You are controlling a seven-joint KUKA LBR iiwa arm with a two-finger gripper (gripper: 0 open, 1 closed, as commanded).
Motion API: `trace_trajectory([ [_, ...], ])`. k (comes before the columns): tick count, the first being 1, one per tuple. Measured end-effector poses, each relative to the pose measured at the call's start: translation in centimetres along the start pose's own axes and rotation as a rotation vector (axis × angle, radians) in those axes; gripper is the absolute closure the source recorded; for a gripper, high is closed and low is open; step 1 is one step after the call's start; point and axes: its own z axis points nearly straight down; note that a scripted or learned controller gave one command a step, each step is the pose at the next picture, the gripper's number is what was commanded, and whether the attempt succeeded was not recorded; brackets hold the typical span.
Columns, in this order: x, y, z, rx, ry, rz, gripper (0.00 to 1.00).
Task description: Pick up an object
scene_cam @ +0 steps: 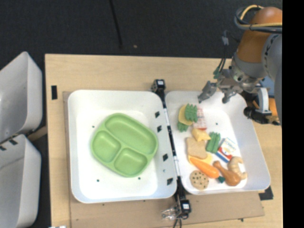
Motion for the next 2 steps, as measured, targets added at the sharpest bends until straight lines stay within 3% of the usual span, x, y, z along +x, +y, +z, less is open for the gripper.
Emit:
trace_trajectory([
  [1,4.9,-5.1,9.0,0.000,-0.002,-0.005,0.00],
  [2,4.3,-7.4,9.3,-0.025,-0.009,-0.002,0.00],
])
